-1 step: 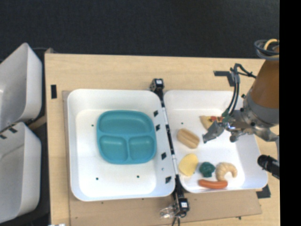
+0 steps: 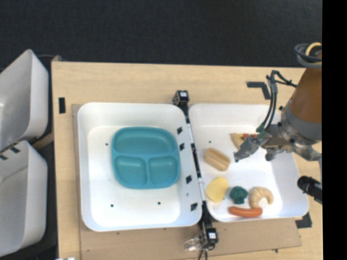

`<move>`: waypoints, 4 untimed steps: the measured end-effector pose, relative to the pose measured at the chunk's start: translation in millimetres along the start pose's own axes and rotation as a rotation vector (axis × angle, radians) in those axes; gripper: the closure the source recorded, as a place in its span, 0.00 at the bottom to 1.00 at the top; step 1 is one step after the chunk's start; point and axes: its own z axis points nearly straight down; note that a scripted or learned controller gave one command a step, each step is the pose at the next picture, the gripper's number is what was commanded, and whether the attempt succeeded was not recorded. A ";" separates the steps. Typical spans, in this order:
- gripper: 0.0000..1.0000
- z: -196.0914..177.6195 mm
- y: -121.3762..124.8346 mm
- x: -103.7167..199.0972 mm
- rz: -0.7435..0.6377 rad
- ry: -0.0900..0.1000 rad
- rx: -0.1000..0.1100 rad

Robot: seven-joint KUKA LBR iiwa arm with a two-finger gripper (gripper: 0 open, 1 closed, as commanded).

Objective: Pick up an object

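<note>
Here the gripper (image 2: 254, 148) is hanging over the right bin (image 2: 217, 118) beside the bread roll (image 2: 216, 159), fingers spread apart, grasping nothing.

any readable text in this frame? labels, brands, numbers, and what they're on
None readable.
Teal divided tray in the left bin: plain, no print.
Toy foods in the right bin, namely bread roll, yellow piece, green piece, croissant, sausage: no markings.
Black clips between the bins: too small to tell.
Arm and gripper: no legible label.
</note>
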 end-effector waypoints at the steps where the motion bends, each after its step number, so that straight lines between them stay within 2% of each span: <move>1: 0.00 42.2 1.5 -0.9 0.004 -0.001 0.005; 3: 0.00 131.3 -0.6 -15.7 0.005 0.000 0.007; 4: 1.00 118.3 1.5 -15.7 0.011 0.001 -0.001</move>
